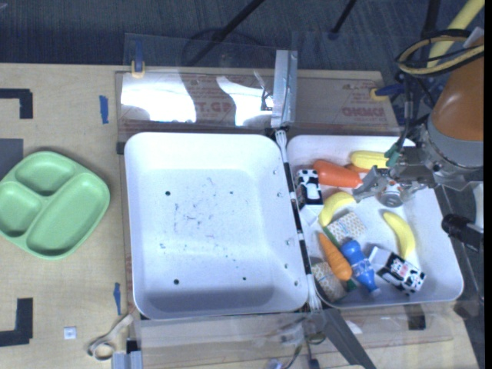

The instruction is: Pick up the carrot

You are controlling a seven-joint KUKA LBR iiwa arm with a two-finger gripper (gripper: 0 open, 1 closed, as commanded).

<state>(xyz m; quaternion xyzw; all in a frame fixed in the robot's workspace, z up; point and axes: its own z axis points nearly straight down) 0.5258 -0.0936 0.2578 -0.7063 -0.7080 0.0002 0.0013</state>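
A long orange carrot (pixel 337 174) lies near the back left of the right bin (pixel 450 279). A smaller orange carrot-like piece with a green end (pixel 334 258) lies near the bin's front left, beside a blue bottle (pixel 360 264). My gripper (pixel 382 187) hangs over the middle of the right bin, just right of the long carrot's tip and above a yellow banana (pixel 336 205). Nothing shows as held in it.
Two more bananas (pixel 369 159) (pixel 400 235) lie in the right bin, along with two black-and-white cow-patterned items (pixel 308 185) (pixel 403 274) and a speckled sponge-like piece (pixel 347 225). The left bin (pixel 146 156) adjoins it. A green divided plate (pixel 50 203) sits far left on the bench.
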